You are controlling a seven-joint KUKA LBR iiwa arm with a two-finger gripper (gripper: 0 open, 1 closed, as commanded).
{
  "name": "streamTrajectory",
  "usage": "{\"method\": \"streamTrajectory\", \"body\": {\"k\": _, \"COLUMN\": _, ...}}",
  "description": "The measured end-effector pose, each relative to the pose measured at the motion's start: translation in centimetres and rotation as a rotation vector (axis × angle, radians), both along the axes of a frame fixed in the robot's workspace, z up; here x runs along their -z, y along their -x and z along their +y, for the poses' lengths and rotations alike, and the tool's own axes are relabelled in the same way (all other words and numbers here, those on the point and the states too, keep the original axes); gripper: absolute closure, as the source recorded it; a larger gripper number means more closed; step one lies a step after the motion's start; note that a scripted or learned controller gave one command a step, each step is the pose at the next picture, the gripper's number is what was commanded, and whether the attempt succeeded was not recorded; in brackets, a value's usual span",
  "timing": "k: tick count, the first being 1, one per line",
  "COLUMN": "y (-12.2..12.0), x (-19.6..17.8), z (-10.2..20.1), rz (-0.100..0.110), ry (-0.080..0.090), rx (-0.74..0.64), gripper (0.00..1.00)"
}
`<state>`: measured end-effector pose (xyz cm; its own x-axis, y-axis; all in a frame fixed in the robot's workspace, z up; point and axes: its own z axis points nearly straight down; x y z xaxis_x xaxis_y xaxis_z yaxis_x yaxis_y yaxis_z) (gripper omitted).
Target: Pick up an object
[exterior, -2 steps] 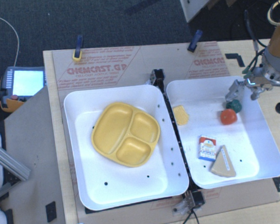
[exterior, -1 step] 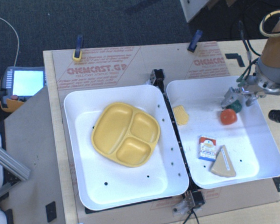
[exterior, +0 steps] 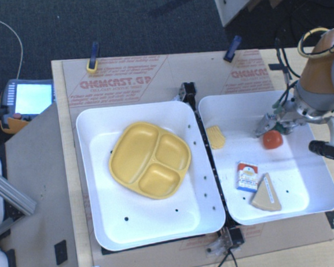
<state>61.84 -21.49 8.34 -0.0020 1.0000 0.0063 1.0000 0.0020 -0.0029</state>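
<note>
The hand [exterior: 269,127] is seen low in the upper part of the right bin [exterior: 312,204], at the end of the grey arm [exterior: 319,82] that reaches in from the right. It is placed just above and to the left of a small red object [exterior: 273,140], perhaps a toy tomato, and appears to touch or nearly touch it. Whether the hand is released or clenched cannot be told, since the view there is small and blurred, and nothing can be made out as grasped.

Further out in the same bin, a pale yellow piece [exterior: 215,137] is found near the left wall. A small red, white and blue packet [exterior: 247,177] lies toward the middle, and a tan wedge [exterior: 267,195] rests just beside it, lower and to the right.

In the left bin [exterior: 105,222], a yellow divided plate [exterior: 150,159] with three compartments is set, turned at an angle. Both bins are carried by the counter [exterior: 150,73], which is covered with printed brown board. Two clips, one yellow and blue [exterior: 93,58] and one dark blue [exterior: 232,48], are fixed at its far edge.
</note>
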Motion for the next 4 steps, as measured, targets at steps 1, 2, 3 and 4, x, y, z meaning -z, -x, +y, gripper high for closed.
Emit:
{"method": "streamTrajectory", "body": {"k": 1, "y": 0.0, "x": -1.2, "z": -0.1, "rz": -0.003, "ry": 0.005, "rx": -0.001, "gripper": 1.00}}
{"method": "streamTrajectory", "body": {"k": 2, "y": -0.8, "x": -7.3, "z": 0.4, "rz": -0.011, "ry": 0.010, "rx": 0.000, "gripper": 1.00}}
{"method": "streamTrajectory", "body": {"k": 3, "y": -1.1, "x": -13.8, "z": 0.2, "rz": -0.012, "ry": 0.010, "rx": 0.001, "gripper": 1.00}}
{"method": "streamTrajectory", "body": {"k": 4, "y": -1.3, "x": -19.3, "z": 0.2, "rz": -0.011, "ry": 0.010, "rx": 0.000, "gripper": 1.00}}
